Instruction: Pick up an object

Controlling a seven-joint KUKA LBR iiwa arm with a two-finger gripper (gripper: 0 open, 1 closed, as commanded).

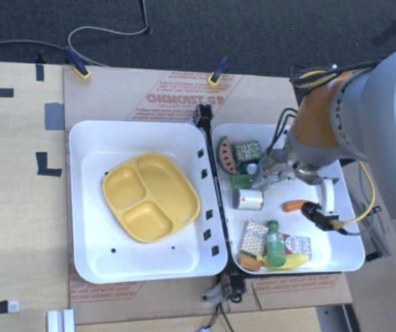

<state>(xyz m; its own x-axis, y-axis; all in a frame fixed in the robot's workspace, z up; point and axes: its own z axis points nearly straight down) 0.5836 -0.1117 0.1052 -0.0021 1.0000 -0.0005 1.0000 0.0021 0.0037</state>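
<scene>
The small white can (pixel 250 199) lies on its side just below the gripper (pixel 265 174), in the right bin (pixel 346 254), and looks the likeliest target. I cannot tell how the gripper is set. A clean pick calls for descending straight over the can's middle, clear of the green packet (pixel 245 151) above and the watermelon slice (pixel 225 155) up-left.

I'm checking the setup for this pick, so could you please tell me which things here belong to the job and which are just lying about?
Job:
gripper
right bin
can
green bottle
banana
watermelon slice
orange piece

Lying about:
left bin
yellow tray
clamps
cable
</scene>
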